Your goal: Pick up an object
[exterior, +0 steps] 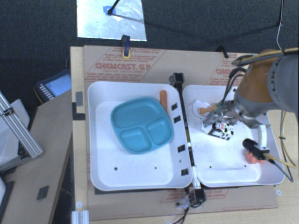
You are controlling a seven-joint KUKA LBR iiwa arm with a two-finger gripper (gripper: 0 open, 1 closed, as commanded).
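Black-and-white object (224, 132): a small patterned piece on the floor of the right bin (224, 171), roughly at the bin's middle, directly at the tip of the hand (218, 121); whether the two touch cannot be told.
Worktop (140, 65): covered by a brown sheet with red printed lettering, carrying both bins side by side.
Left bin (96, 143): shallow and white, holding the plate and the stick.
Right bin: shallow and white, joined to the left bin along a dark central seam; the arm reaches into it from the right.
Arm (264, 85): grey with an orange band, bent down over the far right part of the right bin.
Blue plate (141, 124): three compartments, lying flat in the middle of the left bin, turned at a slant.
Hand: low over the centre of the right bin, just above the black-and-white object; how far open it is cannot be told, and nothing is visibly held.
Orange stick (163, 100): lies at the plate's far right corner, near the seam.
White and tan item (200, 108): near the right bin's far left, just beside the hand.
Orange-red item (252, 159): near the right bin's near right corner, partly hidden.
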